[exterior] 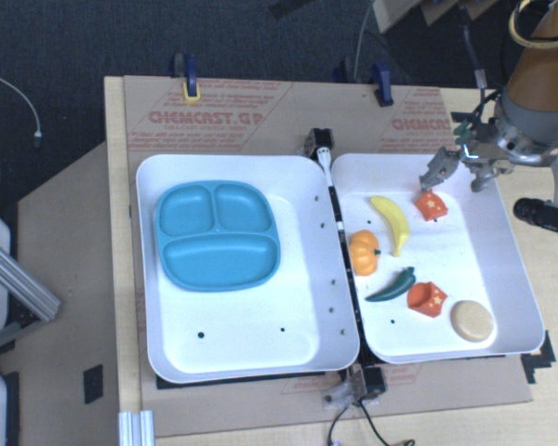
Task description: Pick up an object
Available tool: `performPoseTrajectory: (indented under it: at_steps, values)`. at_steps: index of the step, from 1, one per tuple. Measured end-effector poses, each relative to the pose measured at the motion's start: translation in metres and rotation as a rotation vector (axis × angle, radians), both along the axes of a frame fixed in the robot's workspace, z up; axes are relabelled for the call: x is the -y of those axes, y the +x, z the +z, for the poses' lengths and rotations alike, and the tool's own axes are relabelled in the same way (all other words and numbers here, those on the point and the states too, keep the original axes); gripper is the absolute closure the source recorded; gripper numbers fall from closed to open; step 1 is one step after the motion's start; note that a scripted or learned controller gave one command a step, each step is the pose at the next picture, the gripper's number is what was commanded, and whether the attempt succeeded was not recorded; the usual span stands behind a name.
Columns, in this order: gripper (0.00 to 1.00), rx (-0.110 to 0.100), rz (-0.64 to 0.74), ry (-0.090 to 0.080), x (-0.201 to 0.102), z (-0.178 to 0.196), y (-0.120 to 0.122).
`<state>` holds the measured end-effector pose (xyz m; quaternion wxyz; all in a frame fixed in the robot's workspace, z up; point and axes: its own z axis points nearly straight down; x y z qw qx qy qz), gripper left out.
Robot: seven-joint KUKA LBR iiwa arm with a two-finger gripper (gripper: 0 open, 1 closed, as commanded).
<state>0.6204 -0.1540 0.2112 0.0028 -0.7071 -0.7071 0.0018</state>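
Gripper (458, 170) over far end of right bin (511, 249), fingers spread apart, nothing betw them. Red piece (431, 205) just below left fingertip, apart from it. Banana (392, 222) just left of that piece, orange pumpkin-like toy (364, 252) at banana's near left, close to bins' divider. Dark green pepper (391, 285) nearer cam, touching second red piece (427, 298); beige round item (471, 321) near that, in near right corner. Left bin (167, 333) w/ blue divided plate (219, 234).

Blue plate (219, 235), yellow banana (391, 221), orange pumpkin (363, 253), possibly dark-green pepper (391, 286)
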Motion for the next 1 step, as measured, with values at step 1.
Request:
performPoseTrajectory:
  at_steps: [1]
  values:
    - [0.0,0.001,-0.001,0.0,0.0096,-0.056,-0.0019]
